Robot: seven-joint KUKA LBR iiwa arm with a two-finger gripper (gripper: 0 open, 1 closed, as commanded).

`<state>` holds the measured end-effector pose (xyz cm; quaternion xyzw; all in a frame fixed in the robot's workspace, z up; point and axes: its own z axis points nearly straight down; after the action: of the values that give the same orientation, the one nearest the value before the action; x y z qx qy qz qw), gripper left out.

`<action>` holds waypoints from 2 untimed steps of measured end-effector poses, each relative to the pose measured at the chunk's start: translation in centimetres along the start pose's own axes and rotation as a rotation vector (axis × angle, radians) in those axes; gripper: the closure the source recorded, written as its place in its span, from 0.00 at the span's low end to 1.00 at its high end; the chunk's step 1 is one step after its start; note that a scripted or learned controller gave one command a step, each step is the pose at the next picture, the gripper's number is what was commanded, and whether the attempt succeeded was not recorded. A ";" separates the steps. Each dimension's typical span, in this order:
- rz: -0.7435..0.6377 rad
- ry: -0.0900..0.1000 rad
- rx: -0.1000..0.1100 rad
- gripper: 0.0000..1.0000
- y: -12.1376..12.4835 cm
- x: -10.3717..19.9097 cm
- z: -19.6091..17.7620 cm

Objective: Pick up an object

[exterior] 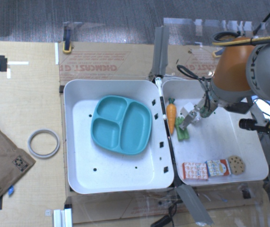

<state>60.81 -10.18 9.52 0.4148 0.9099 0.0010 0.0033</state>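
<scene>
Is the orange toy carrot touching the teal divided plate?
Apart. The camera view shows the orange toy carrot in the right bin and the teal divided plate in the left bin, with the bin walls between them.

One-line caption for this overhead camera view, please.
Gripper reaches toward toy carrot in right bin; teal plate in left bin.

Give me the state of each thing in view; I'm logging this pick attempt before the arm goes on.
Gripper: low in the right bin, at the carrot's green top.
Carrot: lying lengthwise by the right bin's left wall.
Teal divided plate: flat in the left bin, right way up.
Cookie box: lying flat near the right bin's front wall.
Tape ring: flat on the bench, outside the bins.
</scene>
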 end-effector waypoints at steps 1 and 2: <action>0.003 -0.006 -0.004 1.00 0.1 -0.2 -1.2; -0.083 0.006 0.004 1.00 -8.7 7.1 -3.0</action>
<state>49.59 -10.57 12.41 0.3766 0.9264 0.0000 -0.0002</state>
